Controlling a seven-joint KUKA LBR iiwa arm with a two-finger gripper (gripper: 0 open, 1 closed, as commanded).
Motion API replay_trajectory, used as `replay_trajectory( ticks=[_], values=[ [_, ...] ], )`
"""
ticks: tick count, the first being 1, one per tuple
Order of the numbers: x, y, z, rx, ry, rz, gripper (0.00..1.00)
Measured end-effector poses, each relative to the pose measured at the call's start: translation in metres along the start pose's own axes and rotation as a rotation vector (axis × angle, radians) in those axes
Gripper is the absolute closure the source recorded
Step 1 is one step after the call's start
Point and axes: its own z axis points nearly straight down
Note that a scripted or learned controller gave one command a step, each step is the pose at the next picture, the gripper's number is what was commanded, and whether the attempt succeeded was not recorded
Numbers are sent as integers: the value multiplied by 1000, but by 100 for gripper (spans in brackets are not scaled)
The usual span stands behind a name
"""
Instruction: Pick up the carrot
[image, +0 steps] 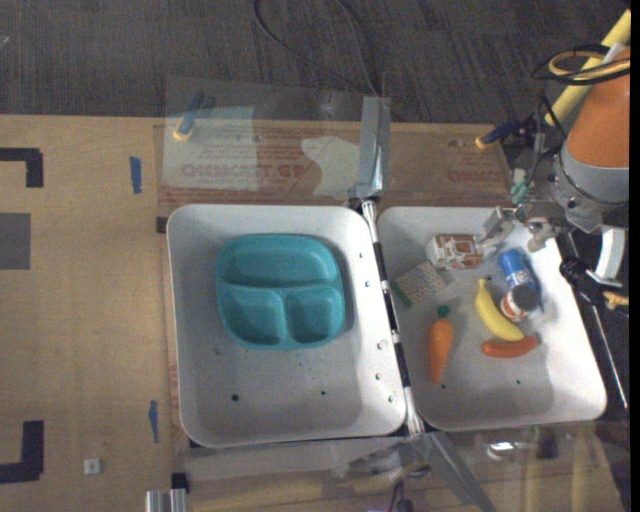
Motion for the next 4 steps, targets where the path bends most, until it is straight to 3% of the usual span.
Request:
replay_trajectory(
  ticks=[1, 2, 3, 4],
  values=[
    [78, -49, 3, 0, 0, -77, 0],
    [67, -86, 113, -9, 2, 128, 0],
    [65, -85, 103, -14, 1, 136, 100],
    [139, -81, 2, 0, -1, 404, 100]
  ],
)
